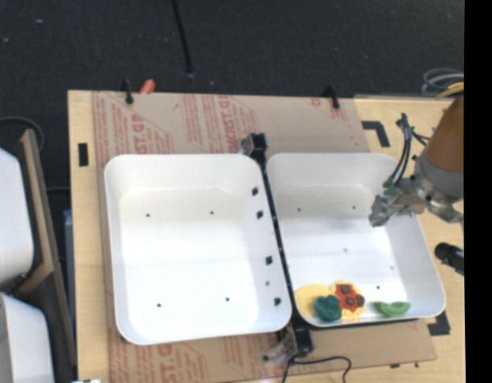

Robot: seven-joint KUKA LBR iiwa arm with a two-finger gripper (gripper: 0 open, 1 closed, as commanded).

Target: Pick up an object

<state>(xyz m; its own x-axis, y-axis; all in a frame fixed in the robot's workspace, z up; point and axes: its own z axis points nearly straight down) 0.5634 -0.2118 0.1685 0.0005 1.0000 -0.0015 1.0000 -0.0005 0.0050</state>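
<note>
Two white bins [190, 246]; the right bin [341, 214] held a small cluster of toys [341, 302] at 6 o'clock, their count unclear. Gripper [383, 210] finger state: cannot tell.

One fixed camera looks down at a slant on both bins [190, 246], from well above the bench [94, 214].

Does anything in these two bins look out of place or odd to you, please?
Nothing looks spilled or damaged. The toys are all bunched along the near edge of the right bin, while the tool sits over that bin's far right side, apart from them.
</note>
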